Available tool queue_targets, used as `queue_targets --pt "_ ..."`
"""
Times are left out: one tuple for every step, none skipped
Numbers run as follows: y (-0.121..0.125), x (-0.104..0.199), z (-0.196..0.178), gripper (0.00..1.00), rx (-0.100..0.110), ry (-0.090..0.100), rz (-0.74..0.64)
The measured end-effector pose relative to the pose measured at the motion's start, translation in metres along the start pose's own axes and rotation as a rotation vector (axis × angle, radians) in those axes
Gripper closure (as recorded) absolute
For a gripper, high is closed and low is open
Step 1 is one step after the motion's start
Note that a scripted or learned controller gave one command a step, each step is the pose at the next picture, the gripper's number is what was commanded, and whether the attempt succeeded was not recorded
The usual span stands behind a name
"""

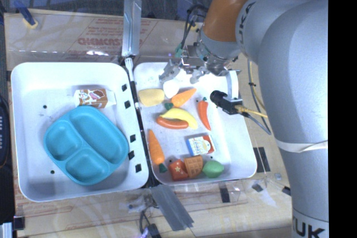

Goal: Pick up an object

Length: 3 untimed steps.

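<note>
Toy foods (192, 166) line the right bin's (245, 142) near edge. At its far edge, the gripper (179, 69) hovers over a white egg (170, 88), jaws apart. Likely light, hard, slippery; best grasped across its middle.

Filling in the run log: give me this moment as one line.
gripper: over right bin, back edge | nearest: white egg, carrot | left bin: blue tray

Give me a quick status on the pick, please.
Gripper low over right bin, far end. Nothing seen held. White piece just below it; carrot and yellow piece crowd alongside.
</note>
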<state>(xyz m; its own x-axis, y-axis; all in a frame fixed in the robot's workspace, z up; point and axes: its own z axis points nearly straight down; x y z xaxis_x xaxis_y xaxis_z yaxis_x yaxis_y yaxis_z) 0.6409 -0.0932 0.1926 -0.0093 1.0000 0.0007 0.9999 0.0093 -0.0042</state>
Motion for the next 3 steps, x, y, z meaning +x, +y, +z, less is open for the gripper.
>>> queue_targets --pt "-0.036 -0.027 0.102 0.00 0.000 0.000 0.037" --pt "-0.007 0.018 -0.004 0.00 -0.010 0.000 0.123" --pt "-0.045 -0.007 0.102 0.00 0.001 0.000 0.155"
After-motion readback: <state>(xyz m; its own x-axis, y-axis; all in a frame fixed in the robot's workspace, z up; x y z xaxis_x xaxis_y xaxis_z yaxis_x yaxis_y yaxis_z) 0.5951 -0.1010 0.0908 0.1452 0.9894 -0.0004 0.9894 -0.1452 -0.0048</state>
